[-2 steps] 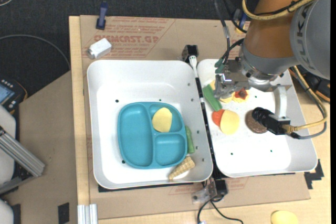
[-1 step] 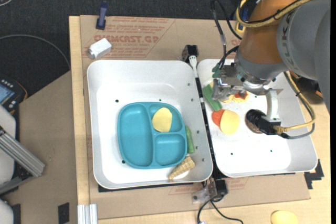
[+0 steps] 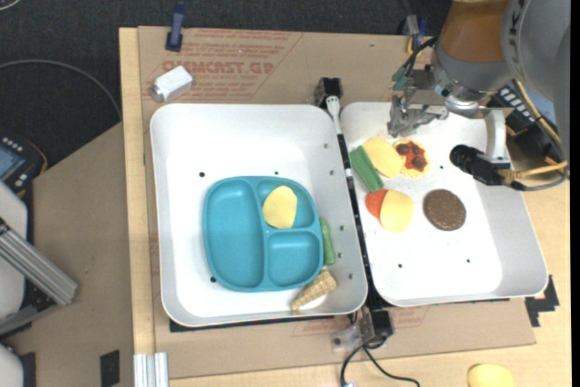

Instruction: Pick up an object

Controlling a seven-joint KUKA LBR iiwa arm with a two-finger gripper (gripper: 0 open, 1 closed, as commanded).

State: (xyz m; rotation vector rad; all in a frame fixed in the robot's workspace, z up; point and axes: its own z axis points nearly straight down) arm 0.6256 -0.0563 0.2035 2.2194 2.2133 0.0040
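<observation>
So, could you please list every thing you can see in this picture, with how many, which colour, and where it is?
White bins: 2, white, side by side on the bench.
Divided plate: 1, teal, in the left bin.
Yellow piece: 1, yellow, in the plate's upper right compartment.
Cone-like item: 1, tan, left bin, by the plate's lower right corner.
Green strip: 1, green, along the plate's right edge.
Green stick: 1, green, right bin, near its left wall.
Pale yellow item: 1, right bin, beside the green stick.
Red and dark item: 1, right bin, below the gripper.
Orange and yellow item: 1, middle of the right bin.
Brown disc: 1, brown, right bin.
Gripper: 1, grey, over the right bin's upper part.
</observation>
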